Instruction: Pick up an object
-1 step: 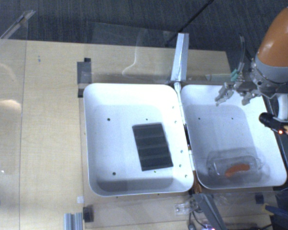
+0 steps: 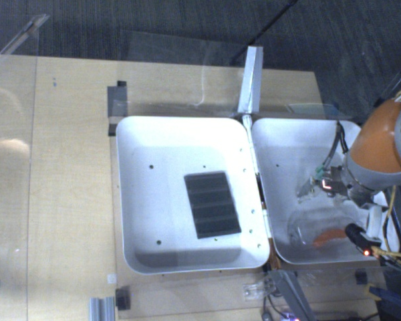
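A dark grey ribbed rectangular block [image 2: 212,204] lies flat in the middle of the left bin [image 2: 140,179]. In the right bin [image 2: 281,146], a clear see-through cup-like object [image 2: 306,227] lies near the front wall, with a small orange piece [image 2: 331,235] beside it on the right. My gripper [image 2: 319,184] hangs low over the right bin's middle right, just behind the clear object. The arm's orange band [image 2: 377,142] sits above it, and the wrist hides part of the bin floor.
A metal post [image 2: 251,79] rises at the back between the two bins. Cables and a black part with a red light [image 2: 361,239] crowd the right bin's front right corner. The wooden bench [image 2: 60,199] stretches out to the left.
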Available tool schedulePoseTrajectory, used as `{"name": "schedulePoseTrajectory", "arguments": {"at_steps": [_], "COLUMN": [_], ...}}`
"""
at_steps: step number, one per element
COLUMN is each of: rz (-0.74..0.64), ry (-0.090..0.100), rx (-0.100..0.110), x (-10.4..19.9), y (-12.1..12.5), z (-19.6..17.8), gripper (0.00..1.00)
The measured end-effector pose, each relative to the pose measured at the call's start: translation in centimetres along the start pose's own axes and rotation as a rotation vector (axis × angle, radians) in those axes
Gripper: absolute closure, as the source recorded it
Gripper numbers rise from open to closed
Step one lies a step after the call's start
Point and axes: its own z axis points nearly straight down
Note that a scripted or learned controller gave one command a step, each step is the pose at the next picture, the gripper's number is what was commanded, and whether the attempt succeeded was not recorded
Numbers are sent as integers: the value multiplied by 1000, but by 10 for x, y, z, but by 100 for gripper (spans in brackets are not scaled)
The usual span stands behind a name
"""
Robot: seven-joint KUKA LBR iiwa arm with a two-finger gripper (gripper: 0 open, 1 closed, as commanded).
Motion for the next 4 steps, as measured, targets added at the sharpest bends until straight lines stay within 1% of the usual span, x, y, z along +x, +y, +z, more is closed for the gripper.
{"name": "schedulePoseTrajectory", "arguments": {"at_steps": [1, 2, 3, 4], "rz": [-126, -183, -21, 136], "ry": [1, -1, -2, -1], "rx": [-9, -2, -3, 2], "x": [67, 73, 4, -41], "y": [55, 134, 108, 15], "z": [5, 2, -67, -47], "gripper": [0, 0, 0, 0]}}
